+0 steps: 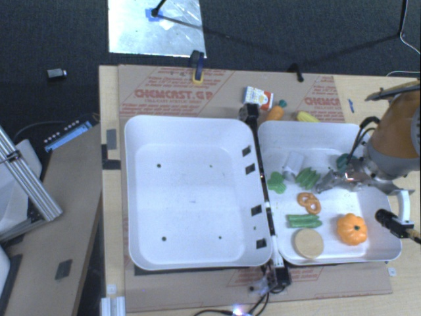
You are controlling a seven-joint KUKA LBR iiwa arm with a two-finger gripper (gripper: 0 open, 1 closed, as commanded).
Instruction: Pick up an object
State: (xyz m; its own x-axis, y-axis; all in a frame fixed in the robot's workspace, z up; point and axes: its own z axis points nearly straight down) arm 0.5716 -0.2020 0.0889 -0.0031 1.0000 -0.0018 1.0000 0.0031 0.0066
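Two shallow white bins are seen side by side on a cardboard-covered surface (217, 91). The left bin (191, 193), at centre frame, is of smooth moulded plastic with rounded corners. The right bin (316, 133), at centre right, carries a scatter of small toy foods.

A pumpkin (352, 229), orange, ribbed and glossy with a short green stem, is seen at the lower right of the right bin. To its left a flat tan disc (308, 243) lies near the front wall, with a long green pod (304, 221) just above it. An orange pretzel (309, 202), looped and twisted, lies above the pod. Further up, a green ridged piece (306, 176) and a lumpy green piece (276, 183) are seen near the bin's middle and left wall, and a pale, faint block (294, 160) lies above them.

The arm (395, 137), grey with an orange band, enters at the right edge. The gripper (329, 182) is lowered into the right bin, just right of the green ridged piece; whether its jaws are spread or pressed together cannot be told, since the metal tips blur against the white floor.

Beyond the bins, at the upper centre, a carrot (275, 112), a yellow piece (306, 117) and a small carton (256, 97) rest on the cardboard.
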